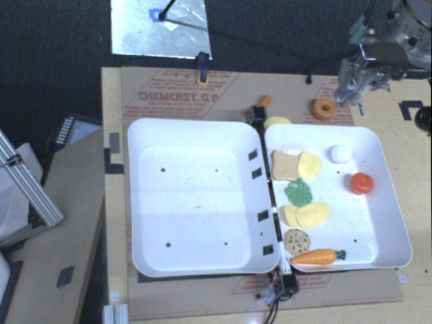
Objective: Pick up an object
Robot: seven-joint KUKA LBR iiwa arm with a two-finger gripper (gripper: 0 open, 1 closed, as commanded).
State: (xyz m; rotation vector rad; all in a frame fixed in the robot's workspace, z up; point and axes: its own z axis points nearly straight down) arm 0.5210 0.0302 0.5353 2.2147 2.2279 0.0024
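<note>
Gripper [349,94] raised, pointing down

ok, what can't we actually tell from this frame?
- Gripper, camera view: small and seen from above over the bench edge; finger state unreadable.
- Arm: cut off by the top-right corner.
- Yellow object behind the right bin: partly hidden by the rim; identity unclear.
- Carrot and cookie: whether they touch is too fine to judge.
- Clamp at the bench's far edge: too small for detail.
</note>
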